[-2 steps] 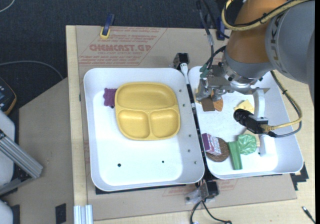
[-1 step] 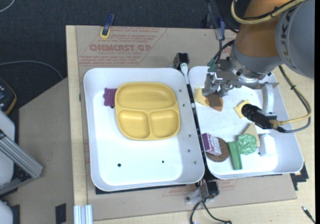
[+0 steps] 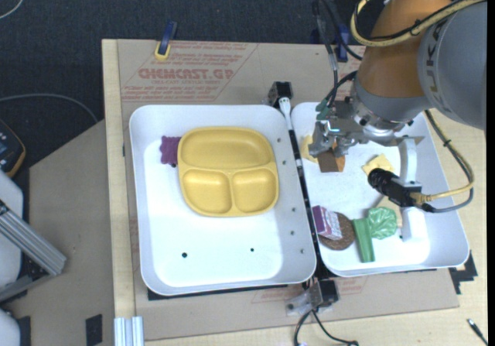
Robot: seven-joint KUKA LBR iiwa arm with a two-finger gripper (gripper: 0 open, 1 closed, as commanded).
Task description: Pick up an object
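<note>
My gripper (image 3: 332, 145) hangs over the upper left part of the right bin (image 3: 441, 248). A small brown block (image 3: 331, 161) sits right under its tip, touching or nearly touching it. A tan piece (image 3: 309, 148) lies just left of the block, against the bin's left wall. Further right, a pale yellow wedge (image 3: 379, 164) rests on the bin floor. At the bin's front lie a round brown and maroon piece (image 3: 334, 230) and a green leafy toy (image 3: 376, 228).
The left bin (image 3: 155, 259) holds a yellow divided plate (image 3: 229, 169) with a purple piece (image 3: 168, 149) at its left edge. The arm's orange band and grey body (image 3: 410, 50) overhang the back of the right bin. Cardboard (image 3: 193, 70) lies behind the bins.
</note>
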